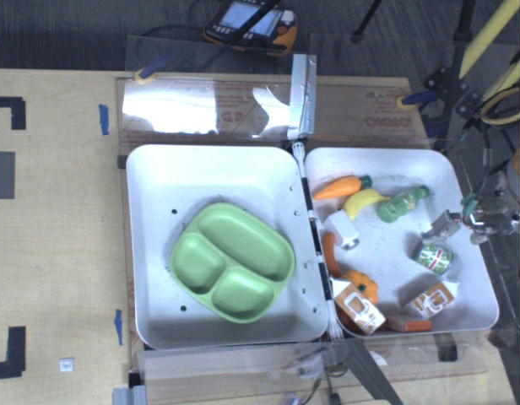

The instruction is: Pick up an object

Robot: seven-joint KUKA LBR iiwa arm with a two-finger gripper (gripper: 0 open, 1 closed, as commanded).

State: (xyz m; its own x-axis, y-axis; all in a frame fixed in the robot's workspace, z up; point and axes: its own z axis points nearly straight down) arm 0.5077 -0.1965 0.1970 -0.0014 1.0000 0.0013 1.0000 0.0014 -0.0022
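The right bin (395, 169) holds several small items: a carrot (338, 187), a yellow banana (364, 201), a green bottle (401, 203), a white block (344, 229), a small green-and-white can (435, 256), and two orange-and-white cartons (359, 306) (432, 298). An orange fruit (364, 283) lies beside the front-left carton. My gripper (468, 219) sits over the bin's right rim, just above and to the right of the can. Nothing shows between its fingers.
A green divided plate (232, 261) lies in the left bin (159, 192). An orange stick (409, 325) rests at the right bin's front wall. A metal divider (315, 234) separates the bins. Stands and cables crowd the far right.
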